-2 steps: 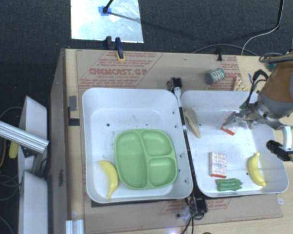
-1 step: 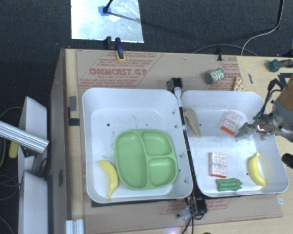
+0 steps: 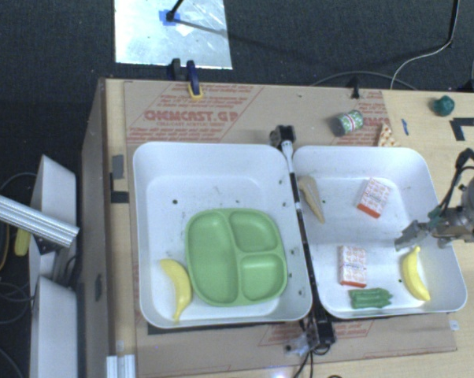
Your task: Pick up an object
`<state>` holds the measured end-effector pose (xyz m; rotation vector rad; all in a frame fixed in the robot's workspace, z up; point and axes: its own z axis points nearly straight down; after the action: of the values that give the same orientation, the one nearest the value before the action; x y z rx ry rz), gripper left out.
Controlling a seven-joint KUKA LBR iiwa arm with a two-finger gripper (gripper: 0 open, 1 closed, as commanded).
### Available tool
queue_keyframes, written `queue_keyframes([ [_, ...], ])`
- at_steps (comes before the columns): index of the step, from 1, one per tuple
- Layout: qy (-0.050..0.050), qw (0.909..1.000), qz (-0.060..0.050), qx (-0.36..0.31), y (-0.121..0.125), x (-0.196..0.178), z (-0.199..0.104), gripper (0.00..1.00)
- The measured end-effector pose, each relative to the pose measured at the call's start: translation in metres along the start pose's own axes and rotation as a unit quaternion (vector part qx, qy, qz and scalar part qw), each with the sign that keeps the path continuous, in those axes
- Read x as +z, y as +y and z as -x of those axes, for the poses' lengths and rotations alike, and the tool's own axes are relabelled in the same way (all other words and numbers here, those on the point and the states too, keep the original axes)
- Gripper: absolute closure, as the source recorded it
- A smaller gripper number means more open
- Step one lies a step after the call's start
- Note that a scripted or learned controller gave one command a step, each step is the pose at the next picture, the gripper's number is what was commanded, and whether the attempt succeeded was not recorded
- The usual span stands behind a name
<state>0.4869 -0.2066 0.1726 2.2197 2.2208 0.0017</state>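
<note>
My gripper (image 3: 416, 233) reaches in from the right edge and hovers low over the right bin (image 3: 426, 168), just above the top end of a yellow banana (image 3: 415, 275). Nothing shows held in it. In the same bin lie a red-and-white packet (image 3: 373, 197) toward the back, a second red-and-white packet (image 3: 352, 264) near the front, a green object (image 3: 369, 297) by the front wall, and a tan cone (image 3: 312, 198) beside the left wall.
The left bin (image 3: 158, 172) holds a green divided plate (image 3: 237, 257) and another banana (image 3: 176, 287) at its front left. On the bench behind the bins sit a small green can (image 3: 349, 122) and a teal object (image 3: 444, 105).
</note>
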Motion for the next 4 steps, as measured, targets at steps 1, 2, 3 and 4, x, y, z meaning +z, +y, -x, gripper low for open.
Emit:
queue_keyframes([
  [1,0.0,1.0,-0.001,0.0,-0.001,0.072,0.0,0.0],
  [2,0.0,1.0,0.001,-0.002,0.123,0.088,-0.013,0.0],
  [3,-0.001,1.0,0.001,-0.001,0.074,0.01,0.001,0.0],
  [4,0.001,1.0,0.0,-0.002,0.114,0.061,-0.046,0.0],
])
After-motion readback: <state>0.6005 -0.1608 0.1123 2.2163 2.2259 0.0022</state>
